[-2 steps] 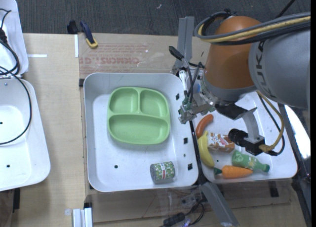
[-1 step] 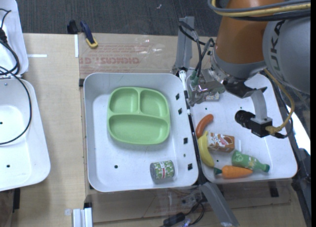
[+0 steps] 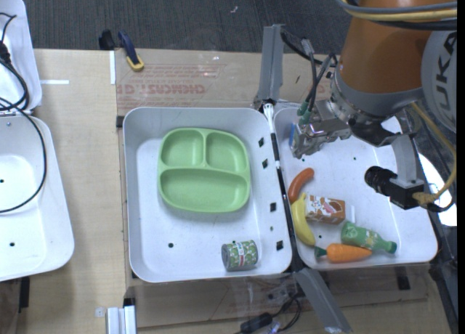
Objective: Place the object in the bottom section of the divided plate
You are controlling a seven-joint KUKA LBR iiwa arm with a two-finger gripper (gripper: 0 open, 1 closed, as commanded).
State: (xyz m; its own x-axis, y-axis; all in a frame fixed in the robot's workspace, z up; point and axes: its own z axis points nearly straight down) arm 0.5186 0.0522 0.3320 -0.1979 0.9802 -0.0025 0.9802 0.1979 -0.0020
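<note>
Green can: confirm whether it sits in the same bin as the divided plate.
Yes, the green can lies on its side in the left bin, below the divided plate.

A pale wooden bench point(image 3: 80, 282) carries two shallow white bins side by side, the left bin point(image 3: 138, 202) and the right bin point(image 3: 421, 242) touching along their inner edges. At the far left, a blue-and-yellow clamp point(image 3: 129, 51) grips the bench edge.
</note>
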